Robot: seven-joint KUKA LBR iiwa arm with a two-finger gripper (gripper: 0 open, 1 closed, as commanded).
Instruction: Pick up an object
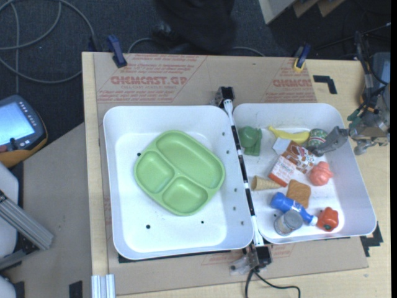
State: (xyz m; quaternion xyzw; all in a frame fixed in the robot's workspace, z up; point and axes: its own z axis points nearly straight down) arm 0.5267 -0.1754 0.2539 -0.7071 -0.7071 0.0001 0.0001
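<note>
— On the right-hand bin (347, 123), what lies in it?

— A crowd of small things. Near its left wall sits a green block-like toy (251, 139). A yellow banana (289, 133) lies along the far side, with a round green-and-dark item (317, 136) just beside its right end. Below those comes a red and white carton (291, 161), and right of it a pink rounded piece (320, 173).

— And toward the near edge?

— An ice-cream cone (265, 182) lies on its side by the left wall. A tan square like a cracker (299, 192) rests just below the carton. A blue toy (288, 203) touches a grey tin can (286, 223), and a red-orange piece (329, 218) sits right of them.

— Where is the gripper (335, 139)?

— At the bin's far right, reaching in over the rim, close to the round green-and-dark item. Whether its fingers are spread or closed I cannot tell; it is grey and blurred there. Nothing visible sits between them.

— What crowds that spot?

— The banana, the round item and the carton lie packed close together.

— And the left bin (118, 166)?

— It holds a green divided plate (180, 172), three compartments, tilted on the white floor, well apart from the arm.
</note>
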